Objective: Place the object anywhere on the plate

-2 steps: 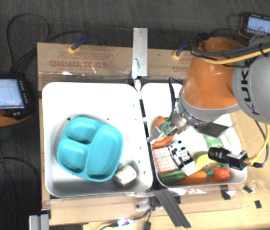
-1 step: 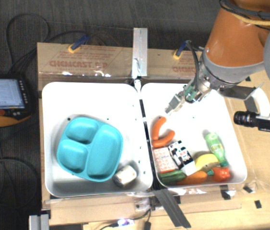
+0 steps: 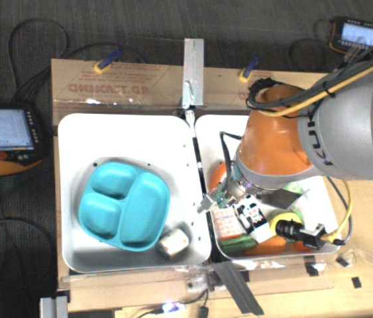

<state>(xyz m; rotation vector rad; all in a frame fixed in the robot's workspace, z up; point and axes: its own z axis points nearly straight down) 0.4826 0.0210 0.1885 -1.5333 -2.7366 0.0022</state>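
Frankly, we cannot tell what the gripper [image 3: 220, 201] holds, low over cluttered toys in the right bin [image 3: 319, 197]; a missed grasp leaves the teal divided plate [image 3: 125, 205], at nine o'clock, bare.

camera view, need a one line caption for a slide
Arm's gripper low over the cluttered right bin, while the turquoise plate waits in the left bin.

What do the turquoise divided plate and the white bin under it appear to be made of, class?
Turquoise plate: probably moulded plastic, smooth with a soft sheen and rounded compartment walls. Left white bin: likely plastic too, matte-glossy white with rounded corners; the picture cannot confirm either.
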